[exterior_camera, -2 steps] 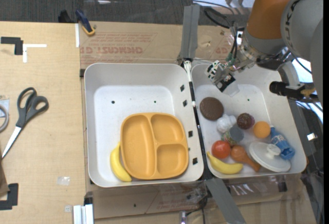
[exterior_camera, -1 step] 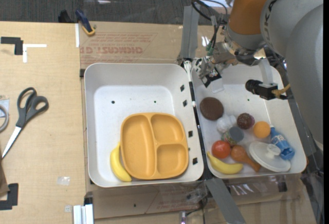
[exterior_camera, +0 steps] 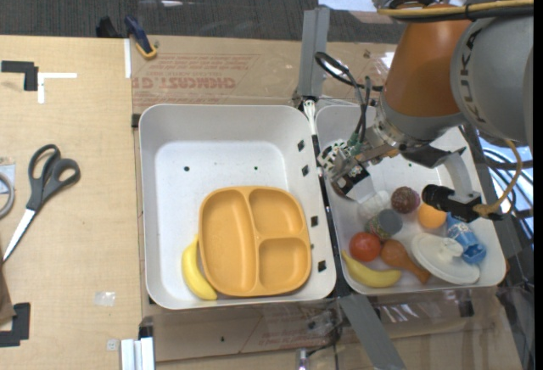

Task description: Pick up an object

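I see the grey arm [exterior_camera: 475, 80] with its orange band filling the upper right of the frame, over the right bin [exterior_camera: 501, 271]. Left bin [exterior_camera: 161, 190], centre, holds a yellow divided plate [exterior_camera: 254, 241] with a banana [exterior_camera: 193, 273] tucked against its lower left edge. The gripper [exterior_camera: 344, 166] sits at the right bin's upper left; can't tell its grip state. Pickable stuff clusters lower right: white lid [exterior_camera: 445, 262], second banana [exterior_camera: 369, 273], tomato [exterior_camera: 366, 246], orange [exterior_camera: 432, 216].
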`<move>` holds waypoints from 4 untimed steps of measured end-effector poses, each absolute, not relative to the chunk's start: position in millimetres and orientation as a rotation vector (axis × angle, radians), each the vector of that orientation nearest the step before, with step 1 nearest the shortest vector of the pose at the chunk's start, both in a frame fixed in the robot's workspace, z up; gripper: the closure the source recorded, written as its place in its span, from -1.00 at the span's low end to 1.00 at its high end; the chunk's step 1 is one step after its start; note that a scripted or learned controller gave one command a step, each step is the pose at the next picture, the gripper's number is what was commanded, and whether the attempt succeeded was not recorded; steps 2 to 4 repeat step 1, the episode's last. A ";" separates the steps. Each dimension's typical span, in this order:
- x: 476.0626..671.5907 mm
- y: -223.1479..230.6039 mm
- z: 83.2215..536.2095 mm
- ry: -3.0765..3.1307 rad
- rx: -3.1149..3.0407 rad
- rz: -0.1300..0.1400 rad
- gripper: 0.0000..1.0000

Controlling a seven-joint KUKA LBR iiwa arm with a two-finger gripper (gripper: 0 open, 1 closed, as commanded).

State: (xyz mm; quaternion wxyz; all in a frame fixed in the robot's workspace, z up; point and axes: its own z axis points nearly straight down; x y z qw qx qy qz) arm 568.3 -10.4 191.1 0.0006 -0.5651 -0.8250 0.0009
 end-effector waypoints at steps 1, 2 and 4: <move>647.5 19.6 265.1 -2.428 -1.995 0.004 1.00; 647.5 19.6 265.1 -2.428 -1.995 0.004 1.00; 647.5 19.6 265.1 -2.428 -1.995 0.004 1.00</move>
